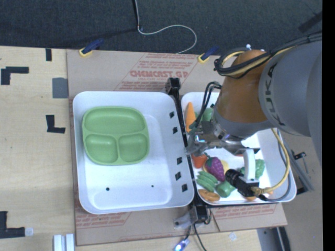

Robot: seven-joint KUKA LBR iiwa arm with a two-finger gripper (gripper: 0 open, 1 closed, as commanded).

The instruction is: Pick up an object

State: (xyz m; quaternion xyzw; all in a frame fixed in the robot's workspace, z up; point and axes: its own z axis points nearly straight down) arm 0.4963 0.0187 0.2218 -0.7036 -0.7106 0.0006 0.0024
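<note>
While the KUKA arm [261, 95] reaches in, its gripper [198, 143] hangs low over toy food in the right bin [277, 156].
Whether it grips anything cannot be told; purple grapes [215, 167] lie just beside it, a green divided plate [115, 135] in the left bin [125, 197].

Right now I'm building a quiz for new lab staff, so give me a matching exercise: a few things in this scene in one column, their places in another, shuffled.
Things:
1. green divided plate
2. purple grape bunch
3. orange carrot
4. white cable

Places:
A. on the dark floor beyond the bench
B. in the left bin
C. at the far left edge of the right bin
D. in the right bin's toy pile, near side

Pairs: 1-B, 2-D, 3-C, 4-A
</note>
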